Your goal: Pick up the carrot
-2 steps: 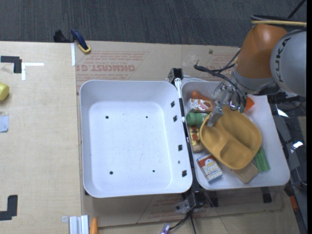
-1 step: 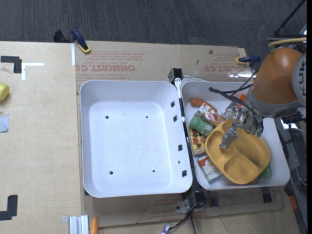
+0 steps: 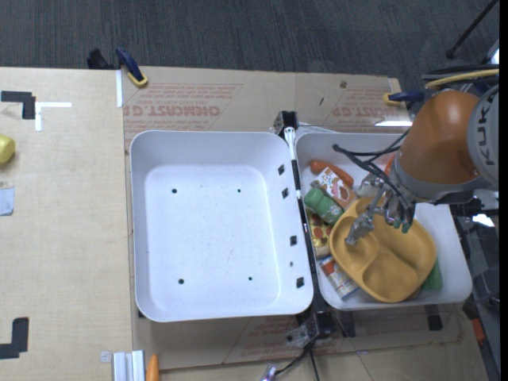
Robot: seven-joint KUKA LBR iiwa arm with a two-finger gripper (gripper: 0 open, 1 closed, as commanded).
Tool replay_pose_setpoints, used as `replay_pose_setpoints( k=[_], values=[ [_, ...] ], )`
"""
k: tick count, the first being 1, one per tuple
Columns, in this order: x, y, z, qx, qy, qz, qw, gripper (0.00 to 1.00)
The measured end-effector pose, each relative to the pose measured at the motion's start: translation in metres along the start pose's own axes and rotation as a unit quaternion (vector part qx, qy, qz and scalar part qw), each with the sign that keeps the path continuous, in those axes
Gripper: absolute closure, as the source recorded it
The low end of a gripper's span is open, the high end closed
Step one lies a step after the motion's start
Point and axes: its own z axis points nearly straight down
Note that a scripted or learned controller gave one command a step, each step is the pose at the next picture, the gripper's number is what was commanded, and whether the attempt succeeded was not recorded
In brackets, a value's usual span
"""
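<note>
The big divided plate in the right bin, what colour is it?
The divided plastic plate is mustard yellow, seen best in the camera view.

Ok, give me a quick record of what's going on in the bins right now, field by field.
arm: reaches in from the right, gripper low over the right bin
carrot: orange, at the back of the right bin, partly under a packet
green can: beside the packet
yellow tray: divided, tilted in the right bin, under the gripper
left bin: white, with small dark holes
held: nothing seen between the fingers
</note>
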Motion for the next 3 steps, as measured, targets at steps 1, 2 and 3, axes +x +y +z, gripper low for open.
replay_pose_setpoints(
  k=[1,2,3],
  values=[
    [0.054,-0.005,0.0,0.003,0.011,0.032,0.9994,0.0],
    [0.026,-0.006,0.005,0.01,0.02,0.207,0.978,0.0],
    [-0.001,-0.075,0.009,0.012,0.02,0.207,0.978,0.0]
  ],
)
